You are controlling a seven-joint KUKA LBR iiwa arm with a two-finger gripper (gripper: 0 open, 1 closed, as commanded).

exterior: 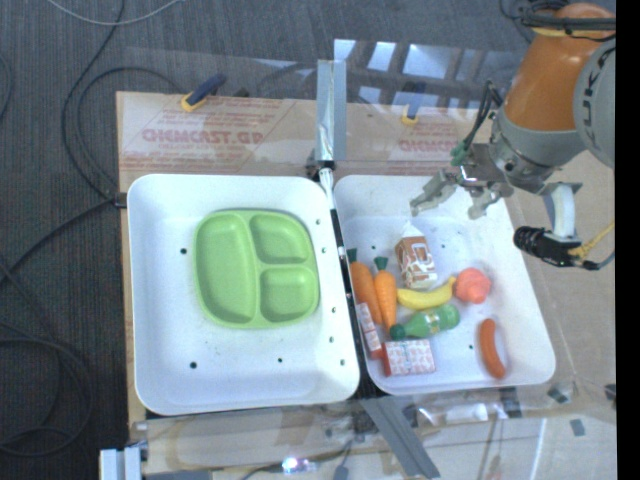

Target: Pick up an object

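My gripper point(455, 197) hangs open over the far part of the right bin point(530, 303), with nothing between its fingers. Below it in the bin lie several toy foods. A small brown-and-white carton point(416, 260) stands nearest the gripper. A banana point(425, 295) lies beside a round orange-red fruit point(473, 285). Two carrots point(374, 293) lie along the left wall. A green bottle point(432, 320), a red-and-white box point(409, 357), a thin red packet point(368, 330) and a sausage point(490, 348) fill the near part.
The left bin point(160, 298) holds a green divided plate point(258, 267). A metal post point(329, 113) rises between the bins at the back. The arm's orange band point(550, 73) and a black cable fitting point(545, 240) hang over the right bin's far right corner.
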